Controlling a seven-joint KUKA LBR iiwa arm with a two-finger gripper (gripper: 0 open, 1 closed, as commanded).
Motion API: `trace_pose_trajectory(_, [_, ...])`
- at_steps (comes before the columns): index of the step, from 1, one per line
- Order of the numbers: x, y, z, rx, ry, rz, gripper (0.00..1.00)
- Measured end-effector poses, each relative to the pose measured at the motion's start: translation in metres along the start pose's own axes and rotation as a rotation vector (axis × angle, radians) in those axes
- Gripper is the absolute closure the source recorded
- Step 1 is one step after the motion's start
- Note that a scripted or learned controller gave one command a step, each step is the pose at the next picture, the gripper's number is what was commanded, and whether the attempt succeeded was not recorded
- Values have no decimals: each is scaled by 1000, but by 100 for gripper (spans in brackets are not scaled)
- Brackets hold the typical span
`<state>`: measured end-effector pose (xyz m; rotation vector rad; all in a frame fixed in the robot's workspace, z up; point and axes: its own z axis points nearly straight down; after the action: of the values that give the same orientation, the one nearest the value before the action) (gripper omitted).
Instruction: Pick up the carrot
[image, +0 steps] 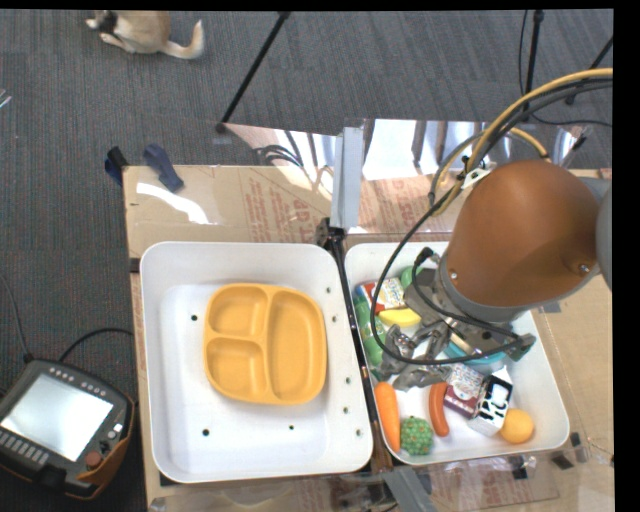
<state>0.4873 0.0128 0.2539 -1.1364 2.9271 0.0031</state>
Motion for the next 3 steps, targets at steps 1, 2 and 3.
trace_pose_trajectory(1, [0,7,20,-3,2,-392,100])
trace_pose_trajectory(2, [-16,28,64,-8,2,-1046,100])
trace_pose_trajectory(3, [-26,47,68,-7,2,-1144,100])
